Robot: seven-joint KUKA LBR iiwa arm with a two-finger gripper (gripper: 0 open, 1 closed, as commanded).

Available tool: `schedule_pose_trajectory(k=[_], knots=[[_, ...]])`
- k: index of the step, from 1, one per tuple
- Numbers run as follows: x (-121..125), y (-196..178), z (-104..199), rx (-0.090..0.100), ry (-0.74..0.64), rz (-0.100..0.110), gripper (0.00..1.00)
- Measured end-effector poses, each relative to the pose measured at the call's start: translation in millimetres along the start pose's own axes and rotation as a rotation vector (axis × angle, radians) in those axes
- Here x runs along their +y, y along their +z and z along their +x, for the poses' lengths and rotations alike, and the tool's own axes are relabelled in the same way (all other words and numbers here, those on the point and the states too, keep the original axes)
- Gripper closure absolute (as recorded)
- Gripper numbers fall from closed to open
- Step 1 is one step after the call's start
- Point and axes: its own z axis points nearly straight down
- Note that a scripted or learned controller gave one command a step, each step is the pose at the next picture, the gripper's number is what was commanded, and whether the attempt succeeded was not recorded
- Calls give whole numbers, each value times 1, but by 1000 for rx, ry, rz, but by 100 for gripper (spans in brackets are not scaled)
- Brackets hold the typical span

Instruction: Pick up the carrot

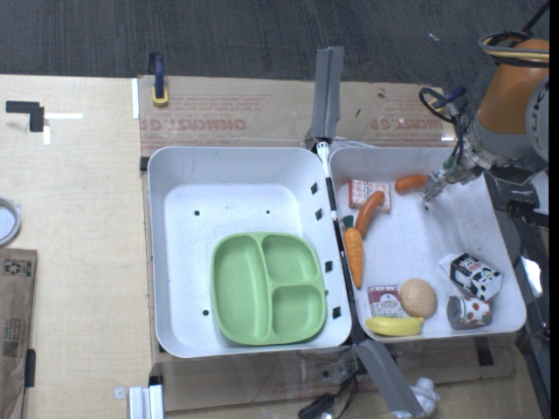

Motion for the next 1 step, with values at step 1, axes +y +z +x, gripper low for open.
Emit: schedule_pose_trajectory(k=[1], knots=[[31,-59,66,-12,39,-15,100]])
